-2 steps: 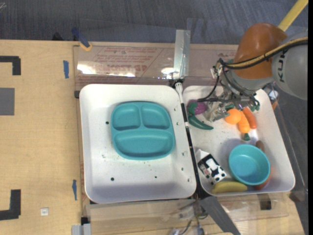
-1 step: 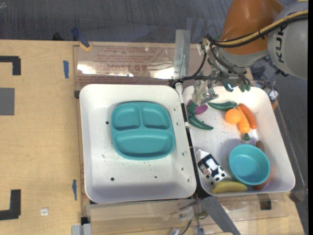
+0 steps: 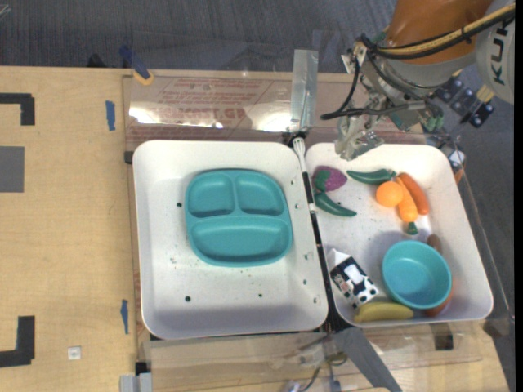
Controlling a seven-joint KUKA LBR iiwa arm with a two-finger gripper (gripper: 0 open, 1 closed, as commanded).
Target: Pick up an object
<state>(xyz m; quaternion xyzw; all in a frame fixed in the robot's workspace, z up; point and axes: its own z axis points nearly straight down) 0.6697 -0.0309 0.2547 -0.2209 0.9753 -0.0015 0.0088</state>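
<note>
Nearest me in the right bin [image 3: 470, 243] lie a banana [image 3: 384, 311], a black-and-white toy [image 3: 353, 279] and a teal bowl [image 3: 417, 273]; farther back, an orange piece [image 3: 391, 194], a carrot [image 3: 414, 194], two green peppers [image 3: 372, 175] and a purple piece [image 3: 330, 179]; the left bin [image 3: 155, 219] carries a teal divided plate [image 3: 238, 217]. The hand [image 3: 357, 144] hangs over the right bin's far rim (whether released or clenched, I cannot tell); nothing is visibly grasped. I judge the pick not yet made; descent, closure and lift remain.

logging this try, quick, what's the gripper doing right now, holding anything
gripper: above the far edge of the right bin, nothing visible between its fingers; open or shut cannot be told.
</note>
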